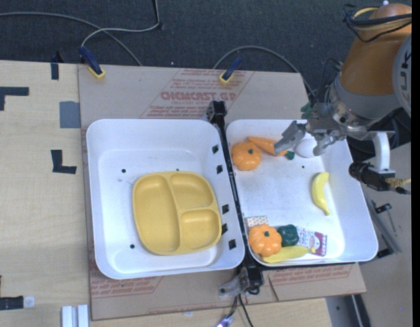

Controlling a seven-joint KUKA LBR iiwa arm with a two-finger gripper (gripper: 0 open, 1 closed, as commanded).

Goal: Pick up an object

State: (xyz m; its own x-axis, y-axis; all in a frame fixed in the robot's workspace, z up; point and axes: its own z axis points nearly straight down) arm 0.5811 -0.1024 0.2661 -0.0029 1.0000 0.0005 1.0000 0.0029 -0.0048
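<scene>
My gripper [306, 142] hangs over the far part of the right bin [353, 182], its fingers spread apart and pointing down. A small white round object [305, 148] lies between the two fingers; I cannot tell whether they touch it. An orange carrot [263, 144] lies just left of the left finger [287, 139]. Beside the carrot, near the divider, sits an orange pumpkin [246, 157]. A yellow banana [321, 192] lies nearer the front, by the bin's right wall.
At the right bin's front sit a second pumpkin [264, 240], a green pepper [288, 234], a yellow piece [289, 254] and a printed packet [313, 240]. The left bin [108, 155] holds a yellow divided plate [176, 211]. Cables run across the dark floor behind the bench.
</scene>
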